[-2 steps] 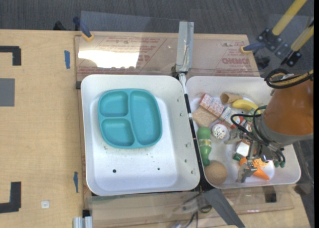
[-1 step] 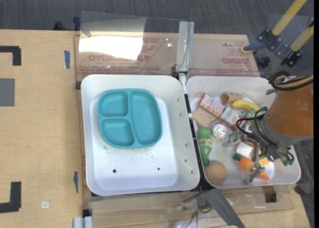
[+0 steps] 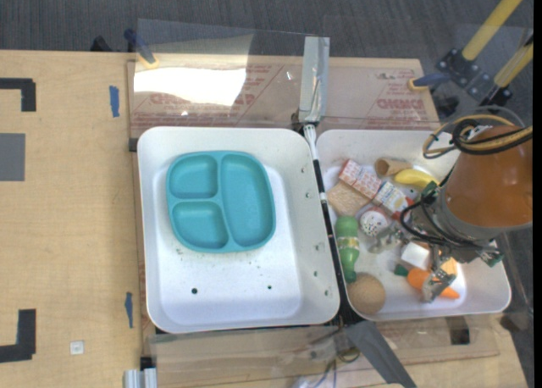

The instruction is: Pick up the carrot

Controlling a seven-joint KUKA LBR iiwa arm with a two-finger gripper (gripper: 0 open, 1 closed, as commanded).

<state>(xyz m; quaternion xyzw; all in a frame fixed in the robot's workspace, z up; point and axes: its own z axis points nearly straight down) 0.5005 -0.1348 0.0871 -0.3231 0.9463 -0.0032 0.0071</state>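
I had the arm (image 3: 491, 179) reaching in from the right, low over the right bin (image 3: 487, 297), because that was where the carrot (image 3: 417, 277) lay, among the clutter of toy food near the front edge. The gripper (image 3: 436, 280) sat right at the carrot, just beside it or touching, with the orange piece on its left side. I could not tell how the gripper was set, or whether it held anything. The left bin (image 3: 161, 293) carried only the teal divided plate (image 3: 222, 201), well apart from it
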